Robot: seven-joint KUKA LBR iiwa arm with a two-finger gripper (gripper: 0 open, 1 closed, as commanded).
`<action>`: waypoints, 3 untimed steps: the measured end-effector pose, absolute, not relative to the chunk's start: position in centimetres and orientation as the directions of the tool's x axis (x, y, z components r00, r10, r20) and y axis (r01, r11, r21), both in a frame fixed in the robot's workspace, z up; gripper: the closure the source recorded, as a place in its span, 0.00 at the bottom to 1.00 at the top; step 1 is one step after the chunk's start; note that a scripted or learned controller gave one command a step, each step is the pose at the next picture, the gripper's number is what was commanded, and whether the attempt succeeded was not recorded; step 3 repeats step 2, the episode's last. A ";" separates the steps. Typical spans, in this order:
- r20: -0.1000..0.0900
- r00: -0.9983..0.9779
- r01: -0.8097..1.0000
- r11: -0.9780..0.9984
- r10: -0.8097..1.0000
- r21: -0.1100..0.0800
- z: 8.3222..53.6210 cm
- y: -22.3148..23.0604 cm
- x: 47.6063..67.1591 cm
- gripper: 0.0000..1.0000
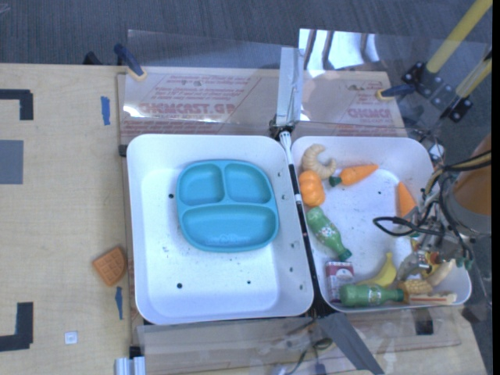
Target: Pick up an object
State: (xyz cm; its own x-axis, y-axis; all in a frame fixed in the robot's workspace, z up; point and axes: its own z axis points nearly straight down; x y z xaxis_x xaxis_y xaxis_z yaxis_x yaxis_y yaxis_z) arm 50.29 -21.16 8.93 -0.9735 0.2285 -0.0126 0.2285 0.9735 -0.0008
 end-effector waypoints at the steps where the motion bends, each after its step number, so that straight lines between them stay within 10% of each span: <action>1: -0.009 -0.932 0.363 0.932 0.363 0.007 8.9 -21.8 55.8 0.00; 2: -0.011 -0.949 0.317 0.949 0.317 0.002 8.8 -22.2 60.8 0.00; 3: -0.011 -0.949 0.317 0.949 0.317 0.002 8.8 -22.2 60.8 0.00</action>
